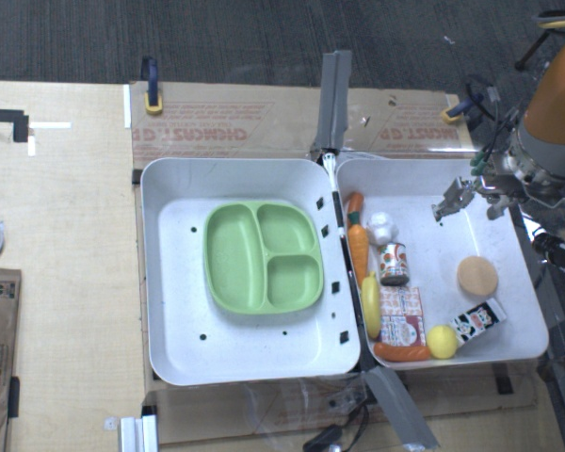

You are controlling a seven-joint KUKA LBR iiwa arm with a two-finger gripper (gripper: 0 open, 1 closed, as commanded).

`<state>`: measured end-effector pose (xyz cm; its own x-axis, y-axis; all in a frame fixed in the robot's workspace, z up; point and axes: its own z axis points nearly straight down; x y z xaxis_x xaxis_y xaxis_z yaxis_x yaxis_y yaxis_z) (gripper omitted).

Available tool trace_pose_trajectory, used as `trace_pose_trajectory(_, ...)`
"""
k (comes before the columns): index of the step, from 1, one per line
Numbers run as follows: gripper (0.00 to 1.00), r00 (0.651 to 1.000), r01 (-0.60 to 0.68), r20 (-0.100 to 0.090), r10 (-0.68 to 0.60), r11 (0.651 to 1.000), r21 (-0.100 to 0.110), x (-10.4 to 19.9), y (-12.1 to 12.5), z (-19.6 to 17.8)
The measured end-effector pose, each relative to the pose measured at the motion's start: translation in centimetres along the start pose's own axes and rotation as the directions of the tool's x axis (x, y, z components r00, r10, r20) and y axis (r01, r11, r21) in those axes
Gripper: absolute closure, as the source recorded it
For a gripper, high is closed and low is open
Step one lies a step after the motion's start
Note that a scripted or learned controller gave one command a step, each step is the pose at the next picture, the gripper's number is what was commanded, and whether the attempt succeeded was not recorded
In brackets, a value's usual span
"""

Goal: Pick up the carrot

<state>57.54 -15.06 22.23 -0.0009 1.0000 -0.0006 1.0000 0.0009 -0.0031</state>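
Orange, smooth and tapered, the carrot (358,248) lies lengthwise against the left wall of the right shallow white bin (523,290), just left of a small labelled can (393,264). The metal two-finger gripper (470,202) hovers over the bin's far right part, well apart from the carrot. Its fingers (444,205) look spread with nothing between them, though they are small in this view. Approach seems to be the step in hand. The next move calls for travelling left, aligning across the carrot's narrow width, then descending.

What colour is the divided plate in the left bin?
Light green; the divided plate shows best in the camera view, lying in the left bin.
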Motion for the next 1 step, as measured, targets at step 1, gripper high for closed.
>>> trace_pose_trajectory(1, 0.00, 1.000, -0.026, 0.000, 0.026, 1.000, 0.001, 2.05, 0.18, 6.44)
